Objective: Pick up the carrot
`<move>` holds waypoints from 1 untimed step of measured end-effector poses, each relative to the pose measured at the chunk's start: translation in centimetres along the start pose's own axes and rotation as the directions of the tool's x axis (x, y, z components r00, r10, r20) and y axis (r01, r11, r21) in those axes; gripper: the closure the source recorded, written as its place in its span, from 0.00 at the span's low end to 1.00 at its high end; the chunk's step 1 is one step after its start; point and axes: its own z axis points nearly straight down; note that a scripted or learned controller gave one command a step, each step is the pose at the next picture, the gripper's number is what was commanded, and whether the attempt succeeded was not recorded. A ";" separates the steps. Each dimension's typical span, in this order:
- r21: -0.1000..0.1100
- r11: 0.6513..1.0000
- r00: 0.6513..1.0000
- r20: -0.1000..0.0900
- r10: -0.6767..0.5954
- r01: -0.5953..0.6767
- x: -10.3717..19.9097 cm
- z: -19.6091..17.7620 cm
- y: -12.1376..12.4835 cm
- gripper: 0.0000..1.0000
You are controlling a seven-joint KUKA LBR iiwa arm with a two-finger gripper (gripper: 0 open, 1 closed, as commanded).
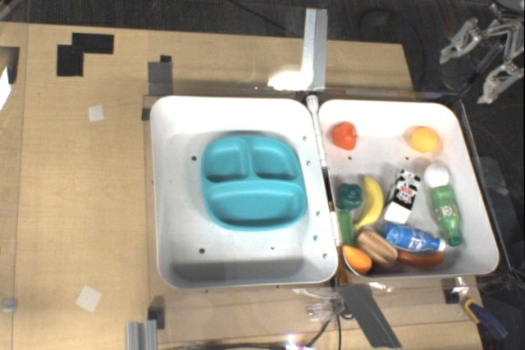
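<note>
We saw the carrot [357, 258] lying in the right bin [472, 156], at that bin's near left corner, touching a hot dog [377, 246] just beside it. A banana [371, 201] and a green cup [349, 196] lay along the bin's left wall behind it, with a blue bottle [414, 239] and a green bottle [445, 213] toward the near right corner. A tomato [344, 135] and an orange [423, 139] sat near the far wall, well apart from the carrot. The left bin [176, 176] held a teal tray [250, 179] at its middle. The gripper [484, 53] hung beyond the table's far right corner, outside both bins and far from the carrot, which lay diagonally across the right bin from it. Its jaws stood spread apart with nothing between them.
</note>
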 end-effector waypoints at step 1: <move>0.007 1.000 1.000 0.011 -0.001 0.001 -0.3 -1.4 0.1 1.00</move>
